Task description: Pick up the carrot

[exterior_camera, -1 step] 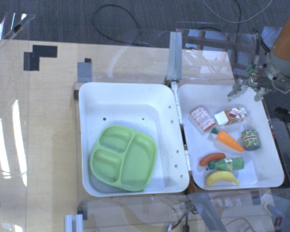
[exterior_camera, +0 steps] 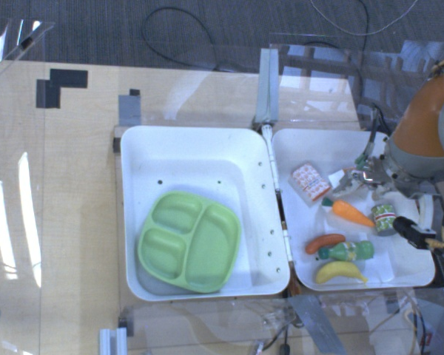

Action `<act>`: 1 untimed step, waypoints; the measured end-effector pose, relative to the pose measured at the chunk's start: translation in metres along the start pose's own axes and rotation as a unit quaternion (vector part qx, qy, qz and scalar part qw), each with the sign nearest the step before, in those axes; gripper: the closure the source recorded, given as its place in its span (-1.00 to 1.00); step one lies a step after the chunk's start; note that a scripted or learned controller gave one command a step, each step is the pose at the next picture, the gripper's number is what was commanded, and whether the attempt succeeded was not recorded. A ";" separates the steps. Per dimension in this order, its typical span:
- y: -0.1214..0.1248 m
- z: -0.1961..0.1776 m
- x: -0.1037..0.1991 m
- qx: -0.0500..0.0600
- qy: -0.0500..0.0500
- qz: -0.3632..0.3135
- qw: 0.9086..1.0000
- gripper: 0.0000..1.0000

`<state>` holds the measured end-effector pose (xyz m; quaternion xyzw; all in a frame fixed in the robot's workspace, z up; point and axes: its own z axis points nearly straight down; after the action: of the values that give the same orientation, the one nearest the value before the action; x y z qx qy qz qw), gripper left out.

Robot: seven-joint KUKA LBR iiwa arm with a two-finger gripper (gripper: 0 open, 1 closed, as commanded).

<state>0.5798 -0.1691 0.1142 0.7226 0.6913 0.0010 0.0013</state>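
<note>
I see the carrot (exterior_camera: 352, 213) in the right bin (exterior_camera: 422, 276), crowded by a small can (exterior_camera: 383, 218), sausage (exterior_camera: 325, 242), green bottle (exterior_camera: 346, 251) and banana (exterior_camera: 339, 273). The hand (exterior_camera: 364, 174) hovers just above; I cannot tell its grip.

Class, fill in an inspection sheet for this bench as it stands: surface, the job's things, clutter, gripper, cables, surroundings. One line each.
Surface: wooden bench bearing two white bins, left bin and right bin.
Job's things: carrot lying in the right bin, free of the gripper.
Clutter: green divided plate in the left bin; red-and-white packet, sausage, green bottle, banana, small can in the right bin.
Gripper: gripper above the carrot's far side; finger state unclear.
Cables: black cable on the floor.
Surroundings: dark carpet.
</note>
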 end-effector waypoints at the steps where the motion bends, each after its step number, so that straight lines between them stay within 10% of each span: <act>1: -0.022 0.024 0.007 -0.005 -0.002 -0.162 0.987 -1.00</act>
<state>0.5580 -0.1610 0.0900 0.6015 0.7989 0.0032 0.0062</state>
